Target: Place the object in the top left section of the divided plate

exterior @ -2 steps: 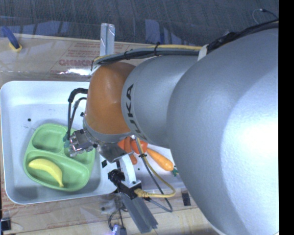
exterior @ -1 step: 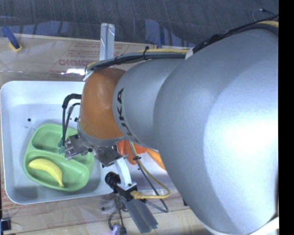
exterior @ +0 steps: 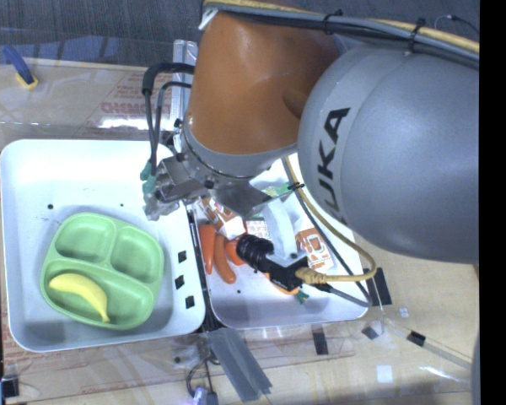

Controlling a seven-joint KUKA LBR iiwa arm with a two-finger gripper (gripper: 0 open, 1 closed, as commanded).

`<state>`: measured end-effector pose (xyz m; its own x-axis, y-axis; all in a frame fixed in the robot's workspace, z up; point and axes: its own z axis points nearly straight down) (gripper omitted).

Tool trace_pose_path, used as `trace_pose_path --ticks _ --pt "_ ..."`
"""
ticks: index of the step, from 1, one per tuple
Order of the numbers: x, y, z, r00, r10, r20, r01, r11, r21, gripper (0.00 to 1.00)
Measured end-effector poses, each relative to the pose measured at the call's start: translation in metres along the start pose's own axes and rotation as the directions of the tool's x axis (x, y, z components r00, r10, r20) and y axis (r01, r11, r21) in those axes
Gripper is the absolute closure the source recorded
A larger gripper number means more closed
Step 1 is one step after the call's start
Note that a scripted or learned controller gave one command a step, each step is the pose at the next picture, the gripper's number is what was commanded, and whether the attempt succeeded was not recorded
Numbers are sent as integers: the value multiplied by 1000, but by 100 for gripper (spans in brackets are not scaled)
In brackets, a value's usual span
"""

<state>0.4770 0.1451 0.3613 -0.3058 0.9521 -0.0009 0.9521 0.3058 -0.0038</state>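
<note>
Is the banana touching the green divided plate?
Touching. The camera view shows the banana lying inside the green divided plate's large lower section, resting on its floor.

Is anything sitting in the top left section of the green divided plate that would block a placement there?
Nothing visible does. The top left section of the green divided plate looks bare; the banana lies in the large bottom section, apart from it.

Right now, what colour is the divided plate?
Light green, clearest in the camera view: divided plate in the left bin.

Arm (exterior: 320, 116) hiding most of right bin (exterior: 261, 310), jaws' state unclear
</note>
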Motion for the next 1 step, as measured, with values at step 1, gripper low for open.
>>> trace_pose_path --ticks 1 --pt "-40 -14 167 999 -33 -1 33 999 6 100"
